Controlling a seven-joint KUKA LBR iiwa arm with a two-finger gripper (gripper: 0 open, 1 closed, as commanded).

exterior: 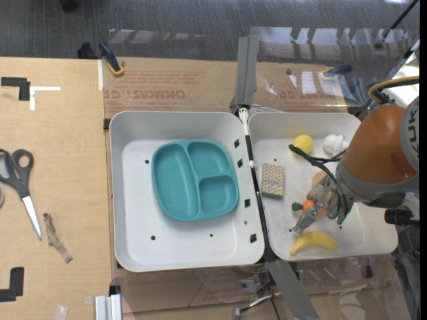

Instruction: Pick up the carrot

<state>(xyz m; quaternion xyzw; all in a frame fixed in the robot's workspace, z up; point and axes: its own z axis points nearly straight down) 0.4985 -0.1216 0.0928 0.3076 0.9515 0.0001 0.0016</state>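
Two white bins sit side by side on your table: the left bin [127, 199] and the right bin [280, 129]. One teal plate [195, 180] with three compartments lies in the left one. Look right and count: one yellow lemon [303, 143] near the back, one white crumpled lump [333, 143] just beside it, one sponge [272, 180] with a dotted top toward the divider, one banana [315, 243] near the front wall, and one carrot [308, 206], your target, showing as a small orange bit with a green end, between the sponge and the banana.

Now your pincer [319, 209]. It's down low in the right bin, hanging off the orange band of the arm [380, 149], its fingers pointing toward the front left. The carrot sits right at the fingers, touching or very close, with orange peeking out among them. You cannot tell from this angle how wide the fingers are spread, or whether they actually have the carrot clamped. The tip of one finger reaches nearly to the banana.

Off to the left on the table: one pair of scissors [21, 185].
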